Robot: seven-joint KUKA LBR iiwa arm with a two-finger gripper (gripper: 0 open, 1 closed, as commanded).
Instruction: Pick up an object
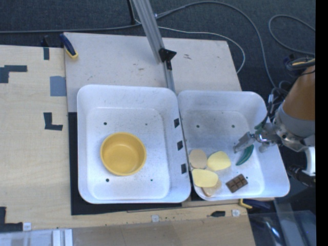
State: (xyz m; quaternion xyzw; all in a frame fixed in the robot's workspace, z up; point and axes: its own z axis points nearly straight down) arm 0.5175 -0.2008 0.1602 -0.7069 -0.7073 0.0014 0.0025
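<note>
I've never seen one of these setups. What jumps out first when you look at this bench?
The yellow bowl catches the eye first, sitting alone in the left bin. Next comes the cluster in the right bin: pale yellow and tan food pieces near its front edge, with a brown chocolate piece beside them. The gripper reaches in from the right, right above a green item.

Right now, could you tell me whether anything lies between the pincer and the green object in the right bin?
Nothing visible does. The pincer sits directly above the green object, near the right bin's right wall. The yellow pieces and brown block lie off to the side.
</note>
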